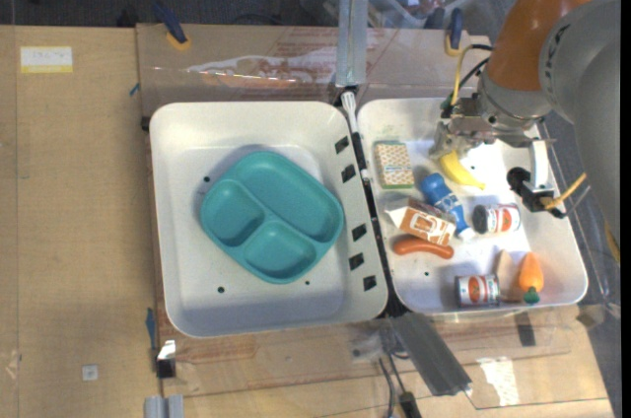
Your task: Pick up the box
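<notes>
Two white bins sit side by side on a brown bench, the right bin (567, 253) holding two cans low in the frame, the box (427, 226) mid-bin, and farther up a banana (459, 170) beneath the gripper (455, 136).

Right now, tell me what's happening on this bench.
The grey arm with the orange band reaches into the right white bin, its gripper low over the far part, near a yellow banana-like piece. The task's small orange-and-white box lies untouched mid-bin, next to a blue bottle-shaped item and an orange sausage-shaped piece. Two small cans lie nearer. The left white bin holds a teal divided plate.
</notes>
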Robot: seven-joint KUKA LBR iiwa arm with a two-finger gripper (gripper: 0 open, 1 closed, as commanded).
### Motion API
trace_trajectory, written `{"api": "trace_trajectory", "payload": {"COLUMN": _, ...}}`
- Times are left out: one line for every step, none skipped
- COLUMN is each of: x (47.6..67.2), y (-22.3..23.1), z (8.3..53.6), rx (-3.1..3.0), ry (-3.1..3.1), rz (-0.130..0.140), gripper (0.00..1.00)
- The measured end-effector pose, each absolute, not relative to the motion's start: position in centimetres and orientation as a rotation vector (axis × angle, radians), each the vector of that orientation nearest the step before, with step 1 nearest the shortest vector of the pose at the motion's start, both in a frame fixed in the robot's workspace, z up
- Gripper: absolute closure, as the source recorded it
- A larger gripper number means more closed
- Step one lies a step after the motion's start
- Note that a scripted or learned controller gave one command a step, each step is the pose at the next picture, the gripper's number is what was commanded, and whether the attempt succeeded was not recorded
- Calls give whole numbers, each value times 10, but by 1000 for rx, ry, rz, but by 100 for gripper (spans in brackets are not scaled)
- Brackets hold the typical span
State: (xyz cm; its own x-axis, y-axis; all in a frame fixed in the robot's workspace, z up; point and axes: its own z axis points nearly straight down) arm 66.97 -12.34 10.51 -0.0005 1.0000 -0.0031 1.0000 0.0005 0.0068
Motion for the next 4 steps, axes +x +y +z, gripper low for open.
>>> {"api": "trace_trajectory", "payload": {"x": 668, "y": -48, "z": 186, "rx": 2213, "ry": 2226, "rz": 4, "gripper": 100}}
{"api": "trace_trajectory", "payload": {"x": 644, "y": 42, "z": 163, "rx": 2142, "ry": 2288, "rz": 5, "gripper": 100}}
{"api": "trace_trajectory", "payload": {"x": 637, "y": 116, "z": 191, "rx": 2115, "ry": 2320, "rz": 6, "gripper": 100}}
{"api": "trace_trajectory", "payload": {"x": 610, "y": 184, "z": 111, "rx": 2106, "ry": 2330, "rz": 3, "gripper": 100}}
